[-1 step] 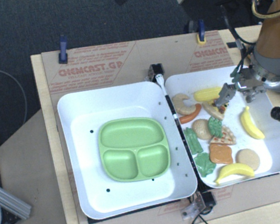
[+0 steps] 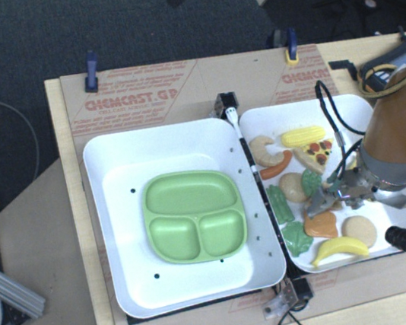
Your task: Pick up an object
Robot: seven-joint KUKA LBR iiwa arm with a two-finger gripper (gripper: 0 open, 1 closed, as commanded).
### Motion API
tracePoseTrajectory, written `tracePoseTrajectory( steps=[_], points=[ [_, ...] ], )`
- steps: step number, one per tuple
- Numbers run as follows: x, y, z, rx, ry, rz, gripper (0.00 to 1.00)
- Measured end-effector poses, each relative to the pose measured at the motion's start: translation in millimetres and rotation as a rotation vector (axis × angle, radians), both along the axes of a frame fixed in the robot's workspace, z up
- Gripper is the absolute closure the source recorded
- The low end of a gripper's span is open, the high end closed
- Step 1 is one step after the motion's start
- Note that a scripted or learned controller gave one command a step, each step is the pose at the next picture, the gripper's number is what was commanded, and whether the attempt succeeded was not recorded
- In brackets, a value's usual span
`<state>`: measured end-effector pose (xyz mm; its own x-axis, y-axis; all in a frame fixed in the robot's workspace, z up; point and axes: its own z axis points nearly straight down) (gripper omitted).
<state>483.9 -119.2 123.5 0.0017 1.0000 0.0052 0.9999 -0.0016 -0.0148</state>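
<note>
arm low over a crowded right bin, grip unclear

at the far left edge, some grey equipment (image 2: 2, 296) is cut off by the frame and hard to identify. the left bin (image 2: 111, 212) holds a green divided tray (image 2: 194, 215) with three compartments, lying flat near the bin's middle.

a black strip (image 2: 250, 165) runs along the seam where the two bins meet. the right bin (image 2: 276, 116) is packed with toy food. near its left wall lie a long green vegetable (image 2: 279, 204) and, below it, a leafy green piece (image 2: 296, 238). further up sit a pale curved piece (image 2: 264, 149) and a reddish sausage (image 2: 276, 166) just beneath it. a yellow corn cob (image 2: 303, 136) lies toward the far wall, with a pizza slice (image 2: 317, 152) just below it. a beige rounded item (image 2: 293, 187) sits mid-bin. an orange piece (image 2: 322, 226) lies lower, beside a round tan piece (image 2: 360, 229), and a banana (image 2: 339, 250) rests along the near wall.

the gripper (image 2: 330, 197) hangs low over the middle of this bin, just above the orange piece and beside the beige item. its metal parts blur together with the objects under them, so i cannot tell whether it grasps anything or is released. the arm (image 2: 403, 136) enters from the right, its orange band hiding that bin's right side. black cables (image 2: 333, 124) loop across the arm.
</note>
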Motion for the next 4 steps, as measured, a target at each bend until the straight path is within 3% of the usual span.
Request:
tracePoseTrajectory(
  steps=[1, 3, 4],
  points=[
    [-4.0, -11.6, -38.4, -0.004, -0.016, -0.001, 0.00],
    [-3.6, -12.1, -36.9, -0.006, -0.018, 0.000, 0.00],
    [-3.7, -54.2, -37.4, -0.007, -0.020, 0.000, 0.00]
  ],
)
